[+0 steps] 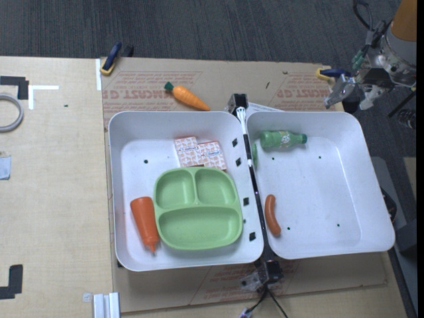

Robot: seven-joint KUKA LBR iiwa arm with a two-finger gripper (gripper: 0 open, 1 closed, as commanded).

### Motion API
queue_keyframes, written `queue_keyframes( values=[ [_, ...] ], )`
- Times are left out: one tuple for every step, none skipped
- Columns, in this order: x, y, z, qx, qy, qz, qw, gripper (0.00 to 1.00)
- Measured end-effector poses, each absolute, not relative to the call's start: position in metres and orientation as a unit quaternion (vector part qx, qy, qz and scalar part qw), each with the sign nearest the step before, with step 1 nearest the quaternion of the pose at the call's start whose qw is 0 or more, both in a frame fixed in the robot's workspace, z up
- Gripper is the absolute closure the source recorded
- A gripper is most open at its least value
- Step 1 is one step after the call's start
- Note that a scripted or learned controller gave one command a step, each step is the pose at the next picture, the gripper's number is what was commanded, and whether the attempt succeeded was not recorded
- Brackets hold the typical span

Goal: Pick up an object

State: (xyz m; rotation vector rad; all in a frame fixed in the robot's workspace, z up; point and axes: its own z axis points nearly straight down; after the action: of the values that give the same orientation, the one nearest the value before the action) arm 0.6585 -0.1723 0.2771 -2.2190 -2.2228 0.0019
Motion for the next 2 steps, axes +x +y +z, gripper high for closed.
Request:
queue_keyframes(
  values=[
    [0.658,-0.093,0.162,-0.672,-0.741,0.0004,0.0,0.0],
    [0.635,-0.105,0.114,-0.639,-0.769,0.0004,0.0,0.0]
  ],
)
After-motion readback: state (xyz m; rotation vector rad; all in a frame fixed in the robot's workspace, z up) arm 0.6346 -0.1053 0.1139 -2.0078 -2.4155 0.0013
